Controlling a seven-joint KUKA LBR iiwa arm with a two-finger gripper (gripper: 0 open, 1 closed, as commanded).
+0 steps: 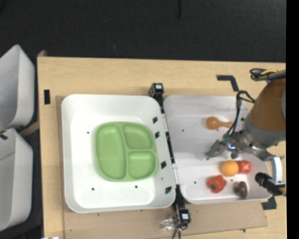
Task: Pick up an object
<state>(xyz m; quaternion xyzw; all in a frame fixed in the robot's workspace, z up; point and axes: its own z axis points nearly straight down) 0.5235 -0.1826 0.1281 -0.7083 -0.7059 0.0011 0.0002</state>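
While the gripper (220,148) hangs low over the right bin (189,118), its dark fingers look spread with nothing between them, so I'd judge this the approach, before any grasp. Just beside it lies a smooth orange ball (230,168), touching a red block (244,166); a red pepper-shaped toy (216,183) sits nearer the rim. Next it must centre over one piece and descend. Left, a glossy green divided plate (125,151) rests in its bin.

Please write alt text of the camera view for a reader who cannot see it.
A grey and orange robot arm reaches from the right, its gripper low in the right white bin near an orange ball, red items, a brown piece and an orange spoon-like toy. The left bin holds a green divided plate.
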